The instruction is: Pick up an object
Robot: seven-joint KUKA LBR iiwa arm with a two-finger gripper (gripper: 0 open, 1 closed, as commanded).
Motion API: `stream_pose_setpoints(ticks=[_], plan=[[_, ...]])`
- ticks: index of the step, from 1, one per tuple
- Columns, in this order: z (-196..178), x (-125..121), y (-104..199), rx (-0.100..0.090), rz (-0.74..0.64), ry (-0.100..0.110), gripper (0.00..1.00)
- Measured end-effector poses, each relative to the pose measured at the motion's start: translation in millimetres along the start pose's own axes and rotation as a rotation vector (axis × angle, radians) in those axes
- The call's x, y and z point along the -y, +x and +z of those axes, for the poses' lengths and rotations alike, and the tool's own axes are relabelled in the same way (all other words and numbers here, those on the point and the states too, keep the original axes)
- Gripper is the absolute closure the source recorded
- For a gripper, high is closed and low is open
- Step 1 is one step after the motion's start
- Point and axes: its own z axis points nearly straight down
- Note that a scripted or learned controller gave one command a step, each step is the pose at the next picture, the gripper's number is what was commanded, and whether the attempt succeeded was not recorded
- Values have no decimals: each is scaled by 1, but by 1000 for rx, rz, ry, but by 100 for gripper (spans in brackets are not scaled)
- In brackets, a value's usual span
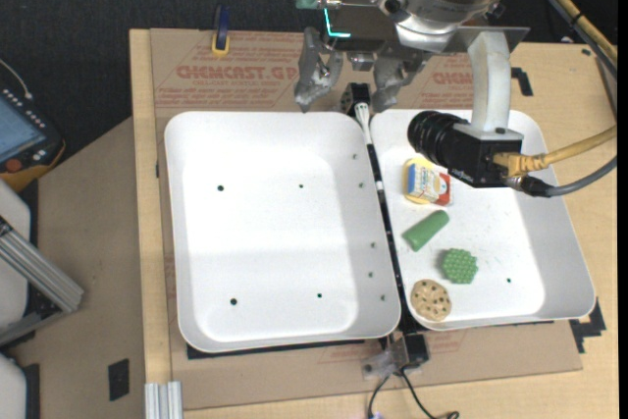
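The gripper (348, 78) is seen at top centre, fingers spread and holding nothing, above the bins' far rims. Four objects lie lower right in the right bin (549, 260); an approach seems under way, and descent over one is required.

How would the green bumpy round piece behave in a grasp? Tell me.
The green bumpy round piece looks small, so probably light. Its knobbly surface may help grip. It lies flat, so it seems unlikely to roll.
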Motion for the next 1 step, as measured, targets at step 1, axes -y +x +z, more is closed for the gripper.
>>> stream_pose_setpoints(ticks=[1], plan=[[-11,0,1,-1,-1,-3,100]])
